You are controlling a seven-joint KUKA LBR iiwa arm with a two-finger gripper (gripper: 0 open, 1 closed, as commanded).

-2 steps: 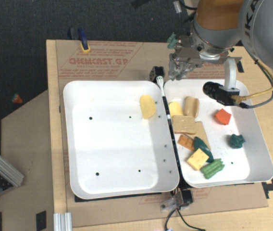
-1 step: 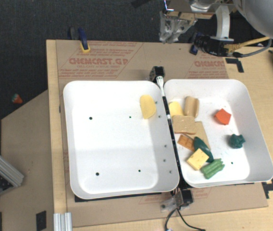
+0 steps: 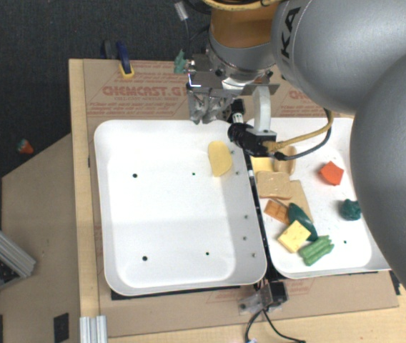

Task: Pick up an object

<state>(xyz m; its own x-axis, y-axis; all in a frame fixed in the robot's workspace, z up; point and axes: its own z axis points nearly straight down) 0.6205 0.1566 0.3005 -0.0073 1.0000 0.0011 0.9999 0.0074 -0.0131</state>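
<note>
Fig. View from above, at a slant, of two shallow white bins on a brown printed board (image 3: 146, 86).

Arm: grey w/ orange band (image 3: 242, 6), enters from upper right and covers the right bin's far corner. The hand (image 3: 206, 111) hangs over the far rim of the left bin (image 3: 160, 213), near the wall shared w/ the right bin (image 3: 335, 224). Whether the hand is spread or pressed together cannot be told; nothing is seen held in it.

Left bin: one pale yellow piece (image 3: 220, 158), oblong, lying flat on the bin floor just below the hand and close to the dividing wall, apart from the hand.

Right bin, approx. far to near:
- orange block (image 3: 332, 173), alone toward the right
- tan flat piece (image 3: 278, 186) next to the dividing wall
- dark green lump (image 3: 350, 209), right side, apart from the rest
- small orange-brown block (image 3: 276, 210), just beside the tan piece
- dark green wedge (image 3: 299, 214), touching the yellow block (image 3: 294, 236)
- green ridged piece (image 3: 316, 250), nearest the front rim, just beside the yellow block.

Misc.: blue-and-yellow clamp (image 3: 124, 59) at the board's far edge, left of the hand.
</note>
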